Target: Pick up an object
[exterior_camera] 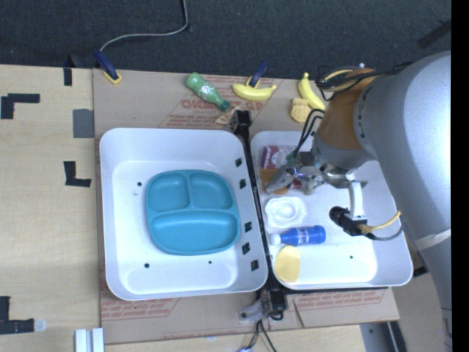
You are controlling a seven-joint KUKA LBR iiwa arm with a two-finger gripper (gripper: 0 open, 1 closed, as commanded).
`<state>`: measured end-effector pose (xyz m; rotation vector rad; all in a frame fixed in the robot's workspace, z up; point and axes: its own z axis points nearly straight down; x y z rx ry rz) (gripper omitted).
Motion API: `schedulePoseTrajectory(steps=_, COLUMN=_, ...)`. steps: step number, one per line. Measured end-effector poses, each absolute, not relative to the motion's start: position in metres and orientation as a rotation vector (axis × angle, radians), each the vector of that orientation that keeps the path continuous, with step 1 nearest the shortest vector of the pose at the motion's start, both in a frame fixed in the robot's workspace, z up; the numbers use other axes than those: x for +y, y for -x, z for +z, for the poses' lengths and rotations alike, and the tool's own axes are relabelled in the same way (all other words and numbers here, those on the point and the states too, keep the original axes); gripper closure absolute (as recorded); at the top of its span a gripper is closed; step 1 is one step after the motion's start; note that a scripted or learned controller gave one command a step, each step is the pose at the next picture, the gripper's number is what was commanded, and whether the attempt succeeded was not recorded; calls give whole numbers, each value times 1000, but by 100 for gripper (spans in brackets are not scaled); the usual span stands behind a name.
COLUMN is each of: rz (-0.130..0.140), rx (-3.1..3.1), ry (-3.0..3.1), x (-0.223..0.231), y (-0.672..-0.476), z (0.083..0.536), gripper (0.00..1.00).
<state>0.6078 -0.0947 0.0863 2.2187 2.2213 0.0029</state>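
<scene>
My gripper (292, 176) reaches down into the upper left part of the right bin (381, 266), under the grey arm and its orange band. It sits over a cluster of small items: a red and white packet (275, 155) and something brown (270, 176) at its tip. Just below it lie a white round cup (284, 213), a blue bottle (302, 235) on its side and a yellow piece (288, 263). The arm hides much of the bin's right side.
The left bin (121, 196) holds a blue divided plate (193, 211). Behind the bins on the cardboard lie a green bottle (207, 91), two bananas (253, 90) (309, 92) and a yellow chunk (299, 110). A black divider (249, 189) separates the bins.
</scene>
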Motion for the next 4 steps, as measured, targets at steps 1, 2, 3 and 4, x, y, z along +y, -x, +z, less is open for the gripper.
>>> schedulePoseTrajectory(steps=1, rz=0, rx=2221, ry=-2218, x=-94, y=-659, z=85, gripper=0)
schedulePoseTrajectory(steps=2, rz=-2, rx=2221, ry=-2215, x=-94, y=-659, z=96, gripper=100)
schedulePoseTrajectory(steps=3, rz=-3, rx=2221, ry=-2216, x=-94, y=-659, z=96, gripper=0)
schedulePoseTrajectory(steps=4, rz=-1, rx=2221, ry=-2218, x=-96, y=-654, z=86, gripper=0)
